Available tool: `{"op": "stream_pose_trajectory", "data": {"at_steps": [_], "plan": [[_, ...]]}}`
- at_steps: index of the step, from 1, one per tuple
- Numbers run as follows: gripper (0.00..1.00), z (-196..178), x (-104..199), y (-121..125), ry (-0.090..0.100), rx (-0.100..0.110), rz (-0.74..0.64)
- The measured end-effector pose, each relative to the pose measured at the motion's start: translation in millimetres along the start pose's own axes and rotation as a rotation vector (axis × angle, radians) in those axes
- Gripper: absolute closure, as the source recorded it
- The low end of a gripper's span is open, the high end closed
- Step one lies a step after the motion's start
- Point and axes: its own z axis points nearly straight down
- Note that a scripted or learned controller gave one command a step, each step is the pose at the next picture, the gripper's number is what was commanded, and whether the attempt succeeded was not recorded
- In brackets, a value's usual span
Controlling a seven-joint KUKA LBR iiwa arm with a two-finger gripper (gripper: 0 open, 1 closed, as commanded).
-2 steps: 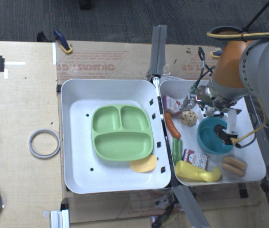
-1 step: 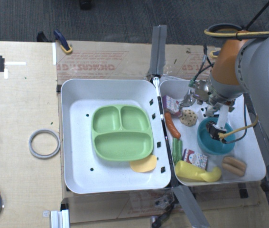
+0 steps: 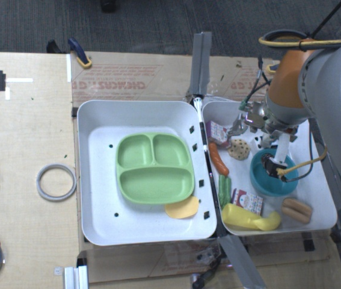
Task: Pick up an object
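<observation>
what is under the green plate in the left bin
A pale yellow slice pokes out at the green plate's near right corner, seemingly tucked under its rim. The plate covers the rest of it and whatever else lies beneath.

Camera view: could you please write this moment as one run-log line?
pincer: over right bin, grip unclear | blue bowl: in right bin | green plate: in left bin | pick: none seen
</observation>
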Motion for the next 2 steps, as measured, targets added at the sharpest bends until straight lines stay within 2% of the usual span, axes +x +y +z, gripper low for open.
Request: {"op": "stream_pose_trajectory", "data": {"at_steps": [1, 2], "plan": [[0.0, -0.2, -20.5, -11.2, 0.003, 0.001, -0.367], [0.0, 0.1, -17.2, -9.7, -0.002, 0.003, -0.362]]}}
